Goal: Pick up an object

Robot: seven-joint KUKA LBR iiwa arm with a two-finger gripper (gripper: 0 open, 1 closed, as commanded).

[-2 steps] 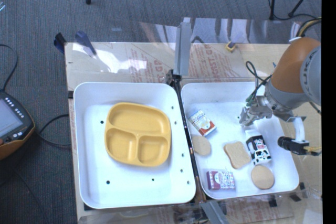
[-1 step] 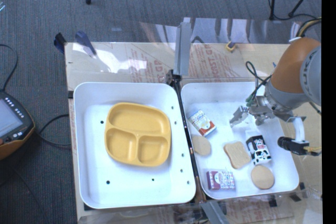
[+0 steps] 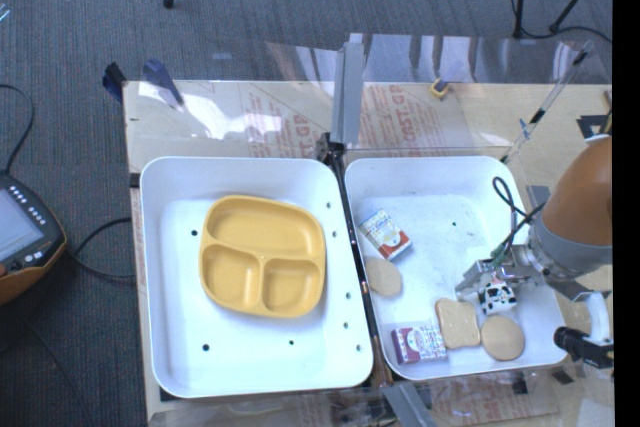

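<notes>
The gripper (image 3: pixel 487 283) hovers just above the small black-and-white spotted toy (image 3: pixel 495 297), beside the tan toast-shaped slice (image 3: pixel 458 323); jaw state unclear. Crowding there risks a nudge or a missed grasp.

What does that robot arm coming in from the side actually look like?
The arm is a fat rounded tube: orange higher up, grey nearer the wrist. A thin black cable loops beside it. Its gripper is a small metal part with a black-and-white patterned piece.
</notes>
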